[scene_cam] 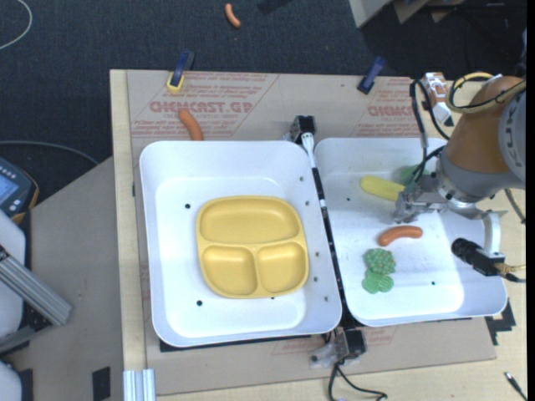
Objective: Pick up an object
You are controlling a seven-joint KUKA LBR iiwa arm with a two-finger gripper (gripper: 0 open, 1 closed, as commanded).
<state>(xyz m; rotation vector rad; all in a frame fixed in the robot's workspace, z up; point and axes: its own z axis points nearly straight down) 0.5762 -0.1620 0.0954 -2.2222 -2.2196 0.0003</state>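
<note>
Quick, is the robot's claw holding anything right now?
Gripper: cannot be told; it sits just above the orange sausage in the right bin.

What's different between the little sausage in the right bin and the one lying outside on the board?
The sausage in the right bin lies nearly level, just below the robot's hand; the sausage on the board lies slanted, far from it, above the left bin. Both are small, orange-red and curved.

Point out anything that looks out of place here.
Two toy sausages lie outside the bins: one on the cardboard behind the left bin, another on the dark floor beyond the bench. The rest sits in the bins.
</note>
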